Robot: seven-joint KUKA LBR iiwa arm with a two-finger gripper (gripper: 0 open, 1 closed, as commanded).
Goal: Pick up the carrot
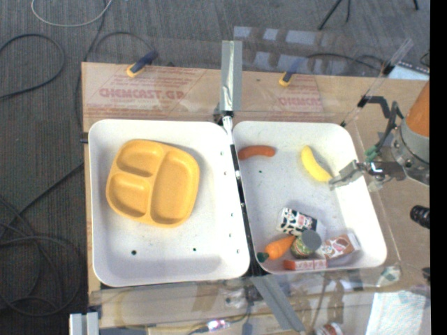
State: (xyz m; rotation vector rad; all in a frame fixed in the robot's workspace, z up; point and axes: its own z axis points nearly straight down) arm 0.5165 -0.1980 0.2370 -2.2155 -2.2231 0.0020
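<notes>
The yellow plastic divided plate (153, 181) sits alone in the left white bin (119, 260). The small orange carrot with a green tip (277, 248) lies at the right bin's (349, 139) near-left corner, touching a dark round tin (306, 243) and hard against the wall, so a grasp may snag either. The gripper (346, 175), at the right rim, is too blurred to tell whether it is released or clenched.

Even, bright light falls from above — shadows stay soft and short. The white bins (209, 257) look slightly washed out, the clear panels (293, 89) catch faint glare, and fine detail is soft.
</notes>
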